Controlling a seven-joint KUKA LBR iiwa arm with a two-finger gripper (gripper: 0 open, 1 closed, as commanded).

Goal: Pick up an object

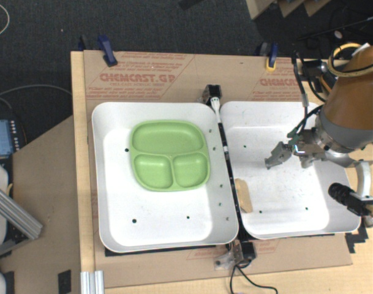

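Observation:
A light green plate (169,154) with three compartments lies flat in the left white bin (113,213), toward its back. My gripper (278,157) hangs over the middle of the right white bin (278,222), tilted and pointing left, on the grey arm with its orange band (353,106). Nothing shows in the gripper. A small tan flat piece (243,196) lies at the right bin's left edge, below and to the left of the gripper, apart from it.
Both bins rest on a cardboard sheet (143,72) clamped with blue clips (106,49) at the back. A black ridge (222,141) runs between the bins. Cables (305,84) hang by the arm, and a black cylinder (348,198) juts over the right bin's right rim.

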